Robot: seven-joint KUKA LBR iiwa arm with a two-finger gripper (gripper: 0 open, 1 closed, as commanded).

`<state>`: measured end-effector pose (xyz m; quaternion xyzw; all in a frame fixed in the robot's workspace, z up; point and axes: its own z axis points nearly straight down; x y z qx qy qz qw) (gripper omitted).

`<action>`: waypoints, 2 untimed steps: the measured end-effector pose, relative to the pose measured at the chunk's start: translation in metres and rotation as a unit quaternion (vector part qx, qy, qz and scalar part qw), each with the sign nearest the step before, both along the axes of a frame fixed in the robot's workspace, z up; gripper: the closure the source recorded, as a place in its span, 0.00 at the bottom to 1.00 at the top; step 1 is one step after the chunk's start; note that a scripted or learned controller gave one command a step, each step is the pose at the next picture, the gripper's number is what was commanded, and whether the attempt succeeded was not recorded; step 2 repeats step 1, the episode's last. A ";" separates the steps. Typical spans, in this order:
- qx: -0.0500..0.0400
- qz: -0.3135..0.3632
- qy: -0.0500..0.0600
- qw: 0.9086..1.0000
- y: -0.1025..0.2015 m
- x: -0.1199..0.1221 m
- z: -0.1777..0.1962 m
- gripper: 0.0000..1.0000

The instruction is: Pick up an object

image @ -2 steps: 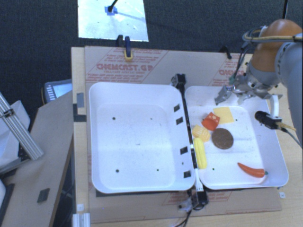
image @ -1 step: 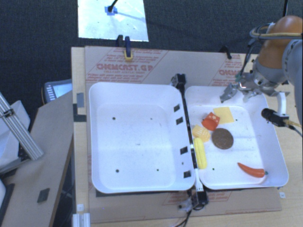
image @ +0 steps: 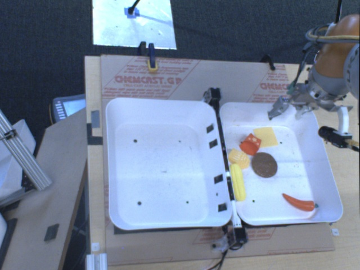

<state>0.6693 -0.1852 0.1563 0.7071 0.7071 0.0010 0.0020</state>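
Camera view: gripper (image: 291, 107) poised above right bin (image: 329, 173) back edge, fingers spread, nothing between them. Inside right bin: one yellow slice (image: 265, 136), one red piece (image: 250, 145), one brown disc (image: 264, 165), one corn cob (image: 238, 182), one chili (image: 298, 202).

Two smooth, slightly glossy white plastic bins (image: 160, 167) sit on a matt, printed cardboard sheet (image: 185, 77) over a pale wood bench (image: 349, 173), with a dull metal plate (image: 134, 16) beyond the bench's far edge.

2 white bins (image: 163, 108), 6 toy foods (image: 264, 165)
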 end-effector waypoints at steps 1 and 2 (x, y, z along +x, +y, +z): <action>0.000 0.000 0.001 1.000 -0.022 0.000 -0.024 0.00; 0.000 0.000 0.001 1.000 -0.022 0.000 -0.024 0.00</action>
